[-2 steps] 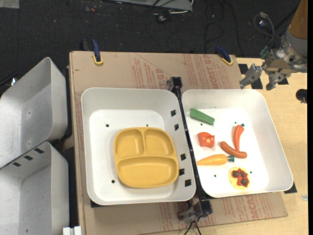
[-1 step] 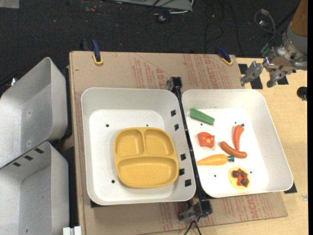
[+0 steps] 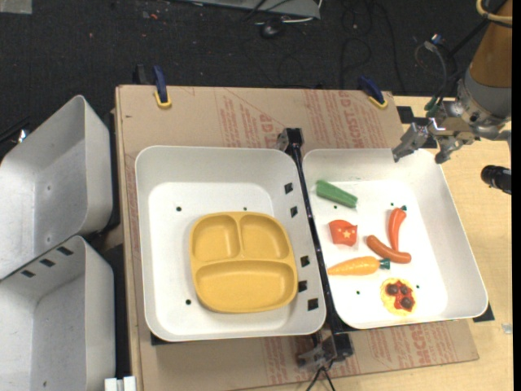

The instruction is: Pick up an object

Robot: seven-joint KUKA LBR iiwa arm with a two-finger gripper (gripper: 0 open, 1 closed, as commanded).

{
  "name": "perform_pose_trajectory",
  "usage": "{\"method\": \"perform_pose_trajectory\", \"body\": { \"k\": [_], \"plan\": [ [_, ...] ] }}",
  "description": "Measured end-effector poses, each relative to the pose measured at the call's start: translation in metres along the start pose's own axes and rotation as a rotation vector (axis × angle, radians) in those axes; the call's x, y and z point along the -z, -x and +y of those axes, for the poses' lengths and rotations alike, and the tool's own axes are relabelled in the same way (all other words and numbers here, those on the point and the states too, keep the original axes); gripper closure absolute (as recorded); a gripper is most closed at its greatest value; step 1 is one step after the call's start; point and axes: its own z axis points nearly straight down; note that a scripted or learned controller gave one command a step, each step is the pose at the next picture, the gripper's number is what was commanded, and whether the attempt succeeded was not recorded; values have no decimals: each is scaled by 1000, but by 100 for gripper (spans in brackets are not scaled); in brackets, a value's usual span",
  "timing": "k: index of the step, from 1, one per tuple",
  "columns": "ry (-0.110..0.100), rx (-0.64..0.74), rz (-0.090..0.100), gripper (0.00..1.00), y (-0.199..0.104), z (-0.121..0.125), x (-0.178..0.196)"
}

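Observation:
My gripper (image 3: pixel 424 147) hangs over the far right corner of the right bin (image 3: pixel 456 218), its two dark fingers spread apart with nothing between them. Below it in that bin lie several toy foods: a green cucumber (image 3: pixel 336 193), a red pepper (image 3: pixel 343 232), a red chili (image 3: pixel 396 225), a sausage (image 3: pixel 388 249), an orange carrot (image 3: pixel 354 267) and a small pizza slice (image 3: pixel 399 295). The gripper stands well above and to the right of all of them.
The left bin (image 3: pixel 163 186) holds a yellow divided plate (image 3: pixel 242 261). A black divider with clips (image 3: pixel 303 218) runs between the bins. Two spare white bins (image 3: pixel 49 177) sit off the bench at the left. Cables lie on the dark floor behind.

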Motion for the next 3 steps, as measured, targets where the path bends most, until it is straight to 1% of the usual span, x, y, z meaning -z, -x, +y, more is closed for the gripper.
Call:
{"method": "perform_pose_trajectory", "body": {
  "k": [1,2,3],
  "plan": [
    [-1,1,1,0,1,1,-64],
    [1,4,1,0,-6,4,-111],
    [8,6,-2,100,-6,6,-96]
  ]
}}
